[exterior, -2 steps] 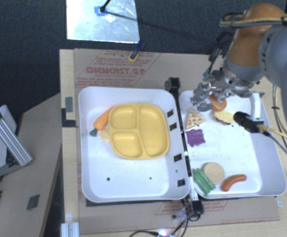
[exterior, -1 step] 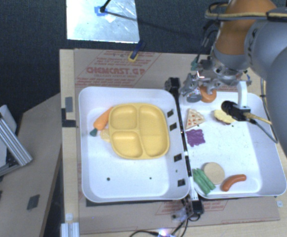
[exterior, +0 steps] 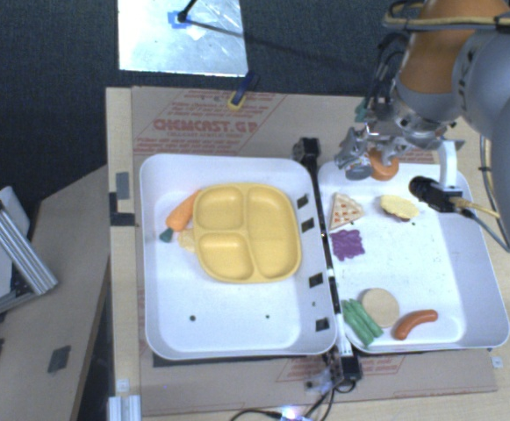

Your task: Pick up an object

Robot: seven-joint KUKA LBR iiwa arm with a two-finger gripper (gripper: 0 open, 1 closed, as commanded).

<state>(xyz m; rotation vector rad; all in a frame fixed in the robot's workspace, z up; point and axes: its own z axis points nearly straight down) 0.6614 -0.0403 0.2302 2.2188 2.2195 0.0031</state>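
Two shallow white bins sit side by side on a printed cardboard sheet [exterior: 211, 121] over the tabletop [exterior: 70, 226]. The grey arm [exterior: 500, 77] with its orange band reaches in from the right, and its end effector [exterior: 369, 163] hangs over the far edge of the right-hand white bin [exterior: 474, 270].

A small rounded orange piece [exterior: 384, 168] sits right at the tip of the end effector, on its right side, and the metal partly covers it. From where I stand I cannot tell whether the end effector is apart or clamped, nor whether the orange piece is gripped or only lying against it.

Nearer to me in the same bin, a triangular toy pizza slice [exterior: 345, 210] lies just below the end effector by the bin's left wall, with a flat purple piece [exterior: 348, 244] close beneath it. A crinkled yellow piece [exterior: 398, 206] lies to the right of the pizza slice. Along the near edge are a bunch of green bean pods [exterior: 361, 319], a round tan disc [exterior: 380, 304] touching them, and an orange-red toy sausage [exterior: 414, 323] just beside the disc.

The left-hand white bin [exterior: 158, 261] holds a yellow divided plastic plate [exterior: 241, 232] with an orange toy carrot [exterior: 183, 210] against its left rim, well apart from the end effector.
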